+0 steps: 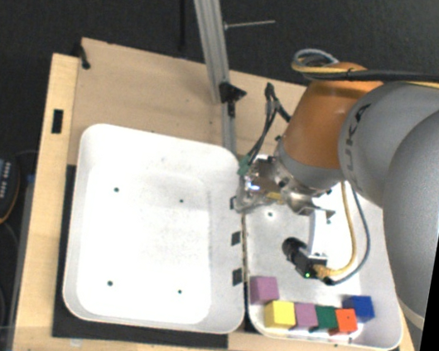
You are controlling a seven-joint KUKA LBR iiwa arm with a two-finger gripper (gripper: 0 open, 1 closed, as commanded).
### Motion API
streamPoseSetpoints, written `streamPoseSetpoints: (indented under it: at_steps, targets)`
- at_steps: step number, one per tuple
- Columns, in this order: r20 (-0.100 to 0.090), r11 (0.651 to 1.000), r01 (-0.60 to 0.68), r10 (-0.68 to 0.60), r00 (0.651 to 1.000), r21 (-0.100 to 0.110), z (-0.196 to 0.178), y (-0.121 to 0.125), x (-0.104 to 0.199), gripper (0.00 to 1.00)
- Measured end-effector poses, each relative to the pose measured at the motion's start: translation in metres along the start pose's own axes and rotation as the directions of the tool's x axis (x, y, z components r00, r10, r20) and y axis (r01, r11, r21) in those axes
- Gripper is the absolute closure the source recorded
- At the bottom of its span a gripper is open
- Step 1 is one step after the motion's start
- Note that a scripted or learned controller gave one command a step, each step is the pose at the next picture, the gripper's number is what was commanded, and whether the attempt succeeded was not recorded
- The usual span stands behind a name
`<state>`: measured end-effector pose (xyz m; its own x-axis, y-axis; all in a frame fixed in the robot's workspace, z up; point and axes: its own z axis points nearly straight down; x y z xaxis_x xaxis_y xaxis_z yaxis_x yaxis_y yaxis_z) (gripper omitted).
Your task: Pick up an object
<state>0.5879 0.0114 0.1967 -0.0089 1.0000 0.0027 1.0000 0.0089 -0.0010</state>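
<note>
Bench (135,80) bears two white bins side by side. The left bin (154,209) shows a bare white floor with a few dark specks.

The right bin (274,237) holds six small blocks, all grouped along its near edge. A purple block (264,288) stands just behind a yellow block (280,314). To the right follow a second, paler purple block (306,314), a green block (324,317) and an orange block (344,321), close together in a row. A blue block (360,306) sits just behind the orange one.

The arm (391,159) reaches over the right bin. The gripper (250,194) sits at that bin's left wall, apparently over the rim between the bins, well apart from the blocks. Whether it is wide or narrow cannot be told from this angle. No block is seen in it.
</note>
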Motion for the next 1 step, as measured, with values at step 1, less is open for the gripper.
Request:
streamPoseSetpoints:
  at_steps: [1]
  targets:
    - [0.0,1.0,-0.001,0.001,1.0,-0.002,0.0004,-0.0034,0.0635,1.0]
